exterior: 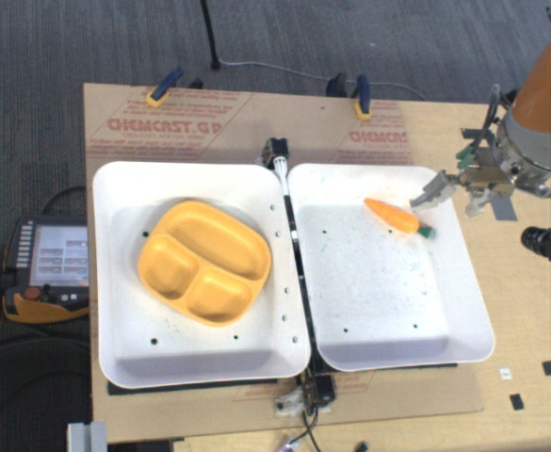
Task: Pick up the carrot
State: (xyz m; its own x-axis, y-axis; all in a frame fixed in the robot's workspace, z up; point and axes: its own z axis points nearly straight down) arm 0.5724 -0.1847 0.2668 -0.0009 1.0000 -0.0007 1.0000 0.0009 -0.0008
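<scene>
Nearest my viewpoint, at six o'clock, I see the front rims of the two white bins meeting along a black strip. My left bin point(115, 281) holds a yellow divided plate point(205, 261) sitting a little toward nine o'clock of centre. Over in the right bin point(445, 337), the carrot point(392, 215) lies flat on the floor toward one o'clock, its orange body slanting and its green tip point(426, 232) pointing toward four o'clock. My gripper point(463, 194) hovers at three o'clock of the carrot, over the bin's right rim, fingers spread apart with nothing between them. One finger point(432, 192) reaches close to the carrot's green end.
</scene>
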